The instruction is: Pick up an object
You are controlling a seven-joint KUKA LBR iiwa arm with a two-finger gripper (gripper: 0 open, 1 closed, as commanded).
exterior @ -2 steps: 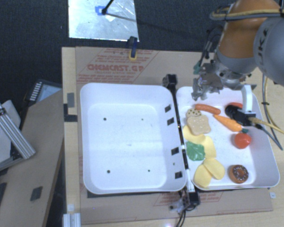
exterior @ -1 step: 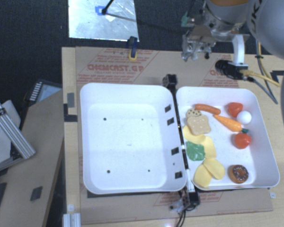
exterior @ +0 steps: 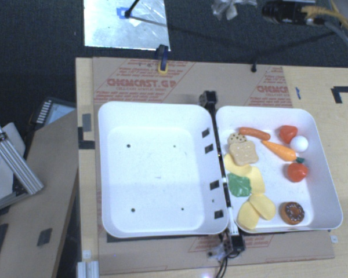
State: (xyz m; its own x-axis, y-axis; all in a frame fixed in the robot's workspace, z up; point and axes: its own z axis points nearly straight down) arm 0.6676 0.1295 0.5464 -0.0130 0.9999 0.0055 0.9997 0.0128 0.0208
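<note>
Clearly the coming move turns on how the gripper [exterior: 232, 0] stands to the right bin [exterior: 325, 172]. It hangs blurred well beyond that bin's far rim, past the desk [exterior: 133, 77] edge, so every candidate lies nearward from it. Whether it is spread or closed I cannot tell.

The left bin [exterior: 151, 167] touches the right bin's left wall. All the toy food sits in the right bin:

- A bread slice [exterior: 243, 152] lies by the left wall.
- Just nearward of it are a green leaf [exterior: 239, 185] and yellow crisps [exterior: 256, 208].
- A carrot [exterior: 279, 150] lies mid-bin, its long axis slanting from far-left to near-right.
- A sausage [exterior: 254, 133] lies close to the far wall, almost parallel to it.
- A red tomato [exterior: 287, 133] and a white egg [exterior: 300, 143] sit toward the far right corner.
- A strawberry [exterior: 296, 171] rests by the right wall.
- A doughnut [exterior: 292, 212] lies at the near right corner.

My judgement is that the sausage and tomato are nearest the gripper.
</note>
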